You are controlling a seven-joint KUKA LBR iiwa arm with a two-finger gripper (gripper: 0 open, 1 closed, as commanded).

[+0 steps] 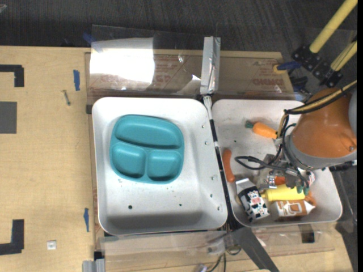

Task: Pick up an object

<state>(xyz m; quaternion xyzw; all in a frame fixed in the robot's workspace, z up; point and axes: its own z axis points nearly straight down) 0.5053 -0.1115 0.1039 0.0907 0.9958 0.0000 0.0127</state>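
The right bin (235,117) holds several small objects. A toy carrot (261,130) lies near its back. A thin orange stick (228,164) rests along its left wall. At the front sit a black-and-white spotted object (256,203), a yellow piece (285,194) and a brown carton (293,208). My gripper (281,179) is low in this bin, directly above the yellow piece, and cables and the wrist hide its tip. The arm's orange band (322,132) rises behind it.
The left bin (108,208) holds a teal divided plate (148,148). A metal divider (210,67) stands behind the gap between the bins. Yellow bars (338,17) and a black clamp stand at the far right. A wooden bench top (39,169) lies to the left.
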